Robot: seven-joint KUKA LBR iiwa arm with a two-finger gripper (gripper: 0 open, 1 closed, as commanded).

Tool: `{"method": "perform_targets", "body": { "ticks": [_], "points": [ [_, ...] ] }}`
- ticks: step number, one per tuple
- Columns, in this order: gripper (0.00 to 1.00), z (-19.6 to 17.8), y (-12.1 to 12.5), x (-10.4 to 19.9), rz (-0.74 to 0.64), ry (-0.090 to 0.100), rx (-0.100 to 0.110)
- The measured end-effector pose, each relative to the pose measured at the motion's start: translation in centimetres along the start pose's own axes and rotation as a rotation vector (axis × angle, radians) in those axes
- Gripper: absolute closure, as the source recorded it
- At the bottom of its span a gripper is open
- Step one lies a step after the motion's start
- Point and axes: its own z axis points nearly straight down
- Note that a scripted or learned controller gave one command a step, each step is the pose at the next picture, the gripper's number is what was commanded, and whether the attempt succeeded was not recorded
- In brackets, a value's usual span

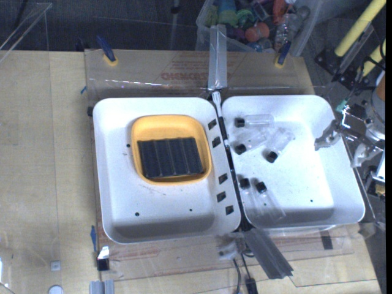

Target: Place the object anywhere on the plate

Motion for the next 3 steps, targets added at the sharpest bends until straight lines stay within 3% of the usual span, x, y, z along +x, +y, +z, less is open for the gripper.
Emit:
{"method": "perform_targets", "body": {
  "ticks": [1, 2, 3],
  "points": [
    [0.0, -3.9, 10.7, 1.9, -0.147, -0.001, -0.001],
    [0.0, -2.3, 14.0, 2.2, -0.511, -0.001, -0.006],
    [0.0, -3.6, 13.3, 1.5, -0.758, 0.0, -0.002]
  ]
}}
